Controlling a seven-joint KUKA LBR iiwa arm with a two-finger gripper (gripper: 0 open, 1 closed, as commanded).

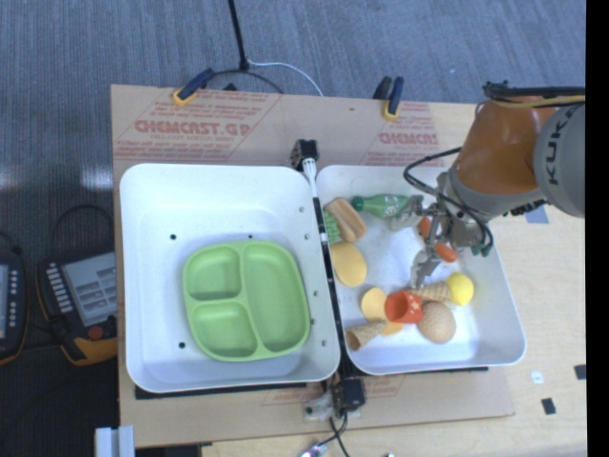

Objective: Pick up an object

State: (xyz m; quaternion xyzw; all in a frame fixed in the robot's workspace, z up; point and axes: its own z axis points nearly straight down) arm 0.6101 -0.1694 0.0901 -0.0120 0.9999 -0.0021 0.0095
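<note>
My gripper (pixel 430 260) hangs over the middle of the right bin (pixel 495 350), below the arm's orange band. A small orange piece (pixel 445 251) lies right beside it; whether it is held cannot be made out. Just below the gripper are a red cup (pixel 404 307), a yellow ball (pixel 461 288) and a brown ball (pixel 438 324). To its left lies a yellow oval (pixel 349 265). A green bottle (pixel 385 204) and a tan bun (pixel 347 219) sit at the bin's far side.
The left bin (pixel 152 208) holds a green divided plate (pixel 247 298). A cone-shaped toy (pixel 366 333) and an orange-yellow piece (pixel 373 303) lie near the right bin's front. A ridge (pixel 322 255) separates the two bins. Clamps and cables sit at the board's far edge.
</note>
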